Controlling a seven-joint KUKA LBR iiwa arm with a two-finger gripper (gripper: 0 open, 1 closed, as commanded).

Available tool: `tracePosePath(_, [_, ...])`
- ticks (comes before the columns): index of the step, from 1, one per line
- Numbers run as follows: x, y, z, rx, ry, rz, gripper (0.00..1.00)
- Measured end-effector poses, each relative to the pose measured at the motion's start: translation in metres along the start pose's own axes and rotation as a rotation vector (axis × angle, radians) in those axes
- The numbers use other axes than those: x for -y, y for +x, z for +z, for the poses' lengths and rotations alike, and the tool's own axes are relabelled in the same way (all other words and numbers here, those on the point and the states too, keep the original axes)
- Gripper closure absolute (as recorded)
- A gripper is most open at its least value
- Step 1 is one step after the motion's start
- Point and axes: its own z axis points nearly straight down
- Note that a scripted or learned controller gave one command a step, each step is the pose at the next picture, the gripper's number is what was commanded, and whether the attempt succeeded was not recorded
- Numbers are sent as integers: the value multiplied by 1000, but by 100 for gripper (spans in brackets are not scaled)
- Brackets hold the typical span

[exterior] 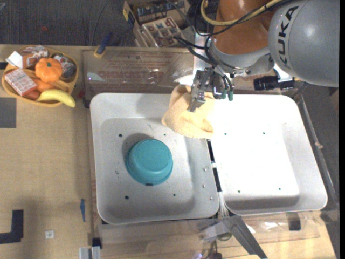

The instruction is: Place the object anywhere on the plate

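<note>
Far left corner: a shallow yellow bowl (11, 85) is sitting on the wooden bench (43, 166), holding an orange toy pumpkin (49, 69), a yellow banana (57, 96) and small printed cartons (20, 81).
Behind the bins: cluttered boxes (153, 16) and cables are lying on the dark floor.

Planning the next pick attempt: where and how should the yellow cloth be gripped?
Grip the yellow cloth at its raised upper edge, coming straight down from above. It hangs bunched and draped under the pincer over the left bin's far right corner, so a fold there likely gives more to pinch than the flat lower part near the teal plate.
</note>
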Motion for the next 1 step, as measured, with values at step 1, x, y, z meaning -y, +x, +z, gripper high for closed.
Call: tracePosePath(1, [-50, 5, 6, 0, -1, -156, 100])
